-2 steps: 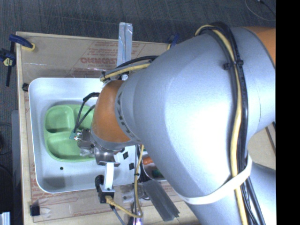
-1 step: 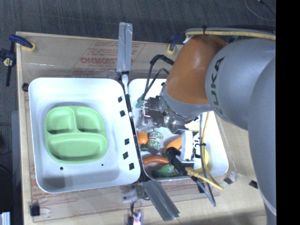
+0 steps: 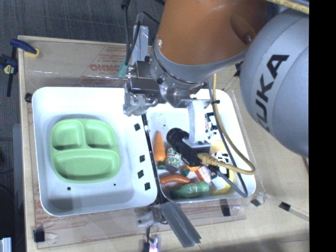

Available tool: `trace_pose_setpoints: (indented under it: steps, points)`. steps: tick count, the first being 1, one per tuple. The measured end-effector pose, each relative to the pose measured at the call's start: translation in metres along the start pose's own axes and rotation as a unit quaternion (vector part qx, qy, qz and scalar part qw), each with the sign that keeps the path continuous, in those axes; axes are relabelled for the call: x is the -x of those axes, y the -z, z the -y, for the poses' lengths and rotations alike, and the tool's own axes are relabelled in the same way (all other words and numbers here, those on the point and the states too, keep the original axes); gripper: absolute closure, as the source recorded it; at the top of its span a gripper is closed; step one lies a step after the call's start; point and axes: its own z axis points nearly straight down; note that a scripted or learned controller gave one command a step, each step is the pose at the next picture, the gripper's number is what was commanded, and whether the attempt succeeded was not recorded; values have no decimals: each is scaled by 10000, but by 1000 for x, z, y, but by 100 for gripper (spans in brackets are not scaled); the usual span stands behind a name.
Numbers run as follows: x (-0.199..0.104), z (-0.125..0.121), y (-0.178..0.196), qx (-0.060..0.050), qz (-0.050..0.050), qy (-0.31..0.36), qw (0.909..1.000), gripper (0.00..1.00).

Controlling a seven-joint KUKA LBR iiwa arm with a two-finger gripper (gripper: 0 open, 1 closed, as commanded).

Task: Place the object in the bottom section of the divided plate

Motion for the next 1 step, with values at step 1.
trace_pose_setpoints:
  steps: [1]
  points:
    - [0,0,-1,-10,6,2,10000,0]
